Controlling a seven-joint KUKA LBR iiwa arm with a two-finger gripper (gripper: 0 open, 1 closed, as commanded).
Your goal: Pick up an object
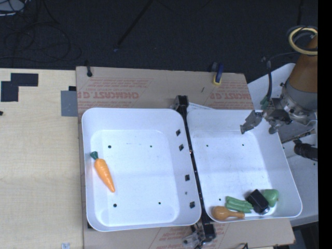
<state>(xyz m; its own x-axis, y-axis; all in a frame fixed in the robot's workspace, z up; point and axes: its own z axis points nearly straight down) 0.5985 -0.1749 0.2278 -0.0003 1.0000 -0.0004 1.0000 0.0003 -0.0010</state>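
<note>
An orange toy carrot [104,174] with a green top lies by the left wall of the left bin [132,117]. In the near right corner of the right bin [233,154] sit a green pod-like toy [238,204], a black block [258,201], a green rounded toy [271,195] and an orange-brown pear-shaped toy [226,213], all close together. My gripper [258,122] hangs over the far right edge of the right bin, well away from that pile. Its fingers [248,124] are spread, with nothing between them.
The two white bins share a black divider rail [189,160] and rest on a cardboard sheet [155,90]. A blue clamp [218,74] sits on the cardboard's far edge. Light wooden benchtop [36,160] extends to the left. Cables hang at the right beside the arm.
</note>
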